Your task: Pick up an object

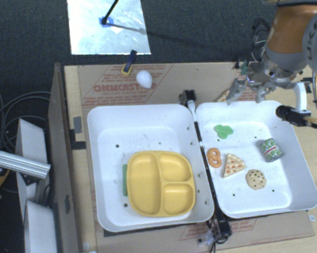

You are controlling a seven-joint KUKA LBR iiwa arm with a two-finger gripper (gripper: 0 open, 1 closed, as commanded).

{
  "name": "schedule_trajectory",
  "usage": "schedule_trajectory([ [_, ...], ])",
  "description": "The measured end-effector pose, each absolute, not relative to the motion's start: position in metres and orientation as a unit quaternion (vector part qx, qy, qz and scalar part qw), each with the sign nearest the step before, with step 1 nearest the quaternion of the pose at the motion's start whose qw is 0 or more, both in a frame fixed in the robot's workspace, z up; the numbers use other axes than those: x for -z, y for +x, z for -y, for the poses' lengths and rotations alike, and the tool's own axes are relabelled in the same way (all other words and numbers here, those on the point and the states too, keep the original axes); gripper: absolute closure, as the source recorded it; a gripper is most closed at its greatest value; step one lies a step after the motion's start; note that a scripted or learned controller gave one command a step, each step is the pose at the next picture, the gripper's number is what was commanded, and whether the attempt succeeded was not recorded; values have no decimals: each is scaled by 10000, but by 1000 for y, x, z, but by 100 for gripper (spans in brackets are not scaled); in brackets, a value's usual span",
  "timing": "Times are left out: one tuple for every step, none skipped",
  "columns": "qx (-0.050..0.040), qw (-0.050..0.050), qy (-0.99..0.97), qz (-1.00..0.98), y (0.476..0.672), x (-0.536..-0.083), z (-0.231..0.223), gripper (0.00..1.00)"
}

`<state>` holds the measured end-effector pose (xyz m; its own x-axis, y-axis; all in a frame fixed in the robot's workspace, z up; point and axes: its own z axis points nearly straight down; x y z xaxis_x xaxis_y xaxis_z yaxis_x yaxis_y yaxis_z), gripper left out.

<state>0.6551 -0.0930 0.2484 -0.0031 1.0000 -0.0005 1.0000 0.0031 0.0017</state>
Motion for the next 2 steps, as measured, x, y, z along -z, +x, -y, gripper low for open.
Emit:
schedule_trajectory([
  [0, 3, 7049, -7093, 667, -182, 79, 0],
  [14, -14, 7069, -7073, 657, -84, 95, 0],
])
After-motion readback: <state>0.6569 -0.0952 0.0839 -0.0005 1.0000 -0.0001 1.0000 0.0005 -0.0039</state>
